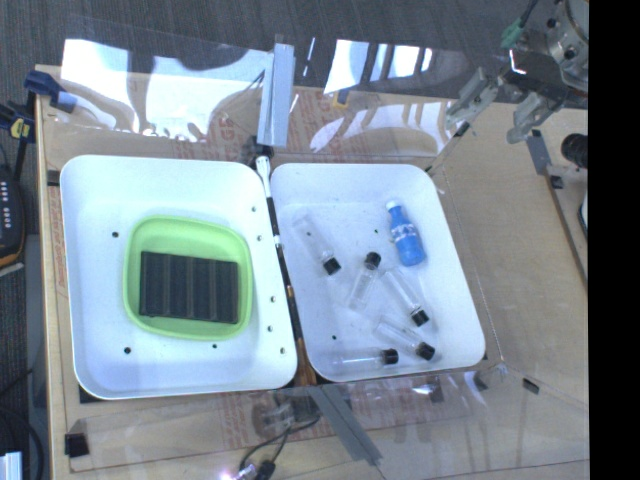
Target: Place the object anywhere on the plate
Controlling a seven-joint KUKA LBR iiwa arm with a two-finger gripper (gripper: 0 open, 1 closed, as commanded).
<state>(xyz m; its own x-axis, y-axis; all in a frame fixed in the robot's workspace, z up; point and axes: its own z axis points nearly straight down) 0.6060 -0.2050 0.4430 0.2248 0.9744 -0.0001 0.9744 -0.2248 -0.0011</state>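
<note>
Above the right bin's far corner the gripper is held with fingers spread wide, nothing between them | below and left of it, the blue vial is left among clear vials, ungrasped | farther left, the green plate is kept in the left bin for delivery.

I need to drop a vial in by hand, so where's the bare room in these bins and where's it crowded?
Bare floor: the right bin's upper-left corner, above the clear vials and left of the blue bottle; also the left bin's white border around the green plate. Crowded: the right bin's middle and lower half, where vials lie scattered.
</note>
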